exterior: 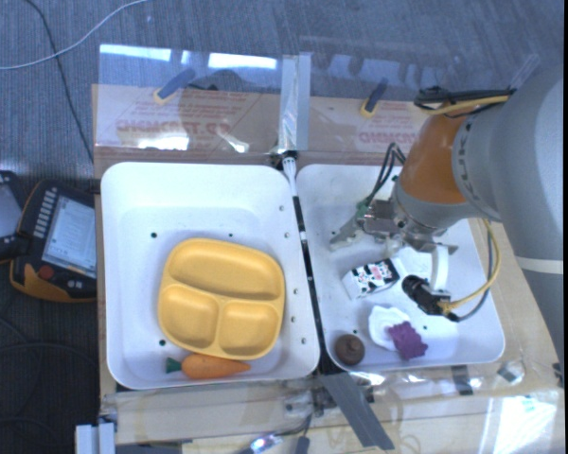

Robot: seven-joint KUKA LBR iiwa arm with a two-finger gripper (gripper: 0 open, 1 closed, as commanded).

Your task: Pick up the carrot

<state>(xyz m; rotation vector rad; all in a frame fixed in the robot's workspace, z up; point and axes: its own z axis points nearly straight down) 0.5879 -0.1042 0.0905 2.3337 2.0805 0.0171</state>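
carrot (208,367) beside yellow tray (222,296), left bin (123,253) — untouched

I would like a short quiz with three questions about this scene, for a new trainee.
1. True or false: the carrot lies in the right bin.
2. Which bin is the tool above: A left, B right?
3. Fill in: the carrot lies just beside the yellow ____.

Key:
1. False; it lies in the left bin.
2. B.
3. Tray; the carrot is at its near edge.
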